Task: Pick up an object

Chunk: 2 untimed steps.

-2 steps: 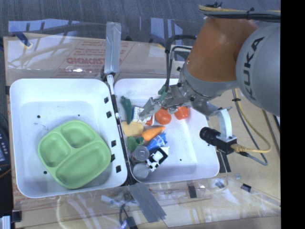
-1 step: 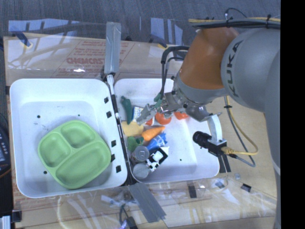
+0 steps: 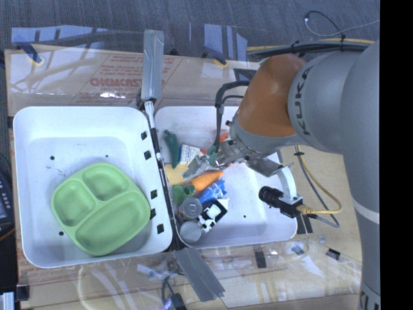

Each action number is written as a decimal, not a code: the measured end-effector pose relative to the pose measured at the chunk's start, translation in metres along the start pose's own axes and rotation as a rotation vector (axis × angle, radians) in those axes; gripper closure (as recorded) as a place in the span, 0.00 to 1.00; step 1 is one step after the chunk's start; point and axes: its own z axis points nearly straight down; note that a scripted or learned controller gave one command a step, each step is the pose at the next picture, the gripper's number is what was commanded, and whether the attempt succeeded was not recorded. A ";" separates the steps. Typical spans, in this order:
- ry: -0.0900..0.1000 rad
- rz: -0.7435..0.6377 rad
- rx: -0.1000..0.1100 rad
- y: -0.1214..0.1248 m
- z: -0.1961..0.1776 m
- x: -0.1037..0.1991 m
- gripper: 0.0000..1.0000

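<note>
The right bin [image 3: 258,228] holds a heap of small things along its left side. An orange carrot-shaped toy [image 3: 208,179] lies in the middle of the heap, with a blue packet [image 3: 216,191] just below it. A dark green piece [image 3: 171,143] sits at the top, beside a small printed pack [image 3: 188,154]. A grey can [image 3: 191,208] and a black-and-white item [image 3: 211,214] lie toward the front. My gripper [image 3: 210,163] hangs low over the heap, right above the carrot toy, and nothing is seen held in it.
A light green divided plate [image 3: 100,206] lies in the left bin [image 3: 39,128]. The bins meet at a shared wall [image 3: 158,179]. The arm's orange band [image 3: 271,102] and grey body cover the right bin's far right part.
</note>
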 end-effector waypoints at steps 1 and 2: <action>0.001 -0.125 -0.001 -0.035 0.093 -0.015 0.00; -0.003 0.013 -0.007 0.030 0.096 -0.045 0.00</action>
